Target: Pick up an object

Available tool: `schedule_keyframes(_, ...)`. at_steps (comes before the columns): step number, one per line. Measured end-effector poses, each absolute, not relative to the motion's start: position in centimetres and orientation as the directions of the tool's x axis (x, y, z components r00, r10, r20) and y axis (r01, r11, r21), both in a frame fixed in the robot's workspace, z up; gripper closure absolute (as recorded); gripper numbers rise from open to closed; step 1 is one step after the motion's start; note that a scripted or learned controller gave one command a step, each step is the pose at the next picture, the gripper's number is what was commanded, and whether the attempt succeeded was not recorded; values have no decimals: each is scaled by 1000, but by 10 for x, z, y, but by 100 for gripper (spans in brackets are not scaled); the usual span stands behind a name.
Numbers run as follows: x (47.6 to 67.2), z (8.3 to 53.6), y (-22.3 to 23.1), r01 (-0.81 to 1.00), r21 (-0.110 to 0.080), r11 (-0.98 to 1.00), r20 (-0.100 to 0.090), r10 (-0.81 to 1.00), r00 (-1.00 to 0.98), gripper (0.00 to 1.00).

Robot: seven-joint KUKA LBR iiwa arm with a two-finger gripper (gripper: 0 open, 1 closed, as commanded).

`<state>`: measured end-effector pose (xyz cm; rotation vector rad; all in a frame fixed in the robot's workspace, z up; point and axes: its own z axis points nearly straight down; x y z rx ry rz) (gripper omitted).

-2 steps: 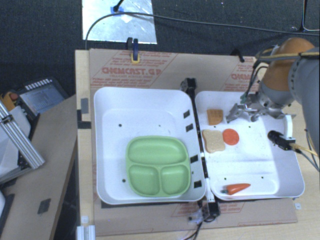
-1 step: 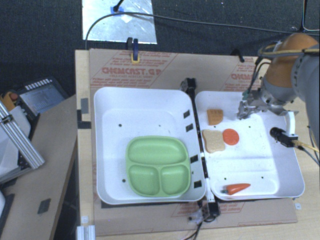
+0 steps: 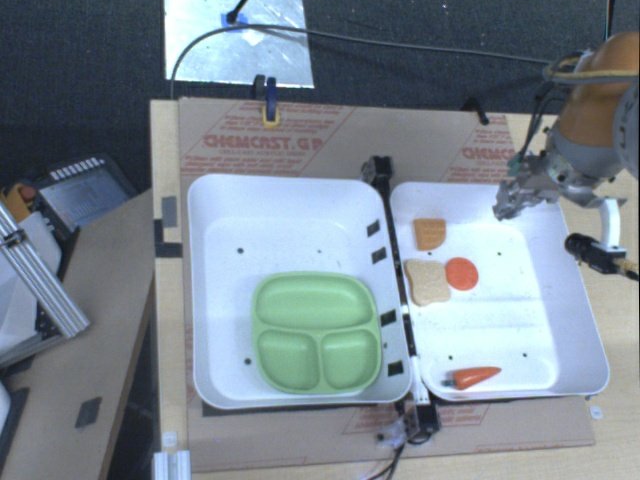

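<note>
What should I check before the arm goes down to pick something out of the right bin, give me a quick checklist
1. Targets present in right bin: orange piece, bread slice, red disc, carrot. Ok.
2. Gripper carries nothing visible. Ok.
3. Finger opening: cannot tell.
4. Gripper above a target: not ok, it is at the bin's far edge, off the items.
5. Bread slice and red disc apart: not ok, touching.
6. Carrot away from wall: not ok.

One fixed camera looks down at a slant (from above, fairly far) on the beige wooden table (image 3: pixel 120 268) and both shallow white plastic bins (image 3: pixel 215 208).
</note>
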<state>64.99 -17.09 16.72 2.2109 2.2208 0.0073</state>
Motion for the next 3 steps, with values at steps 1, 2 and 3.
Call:
schedule_keyframes(1,652,223,-171,1000,9,5,-2,1000,-5,100)
schedule_keyframes(2,654,278,-172,1000,9,6,-2,1000,-6,100)
schedule_keyframes(3,654,261,-117,1000,2,9,2,1000,-9,100)
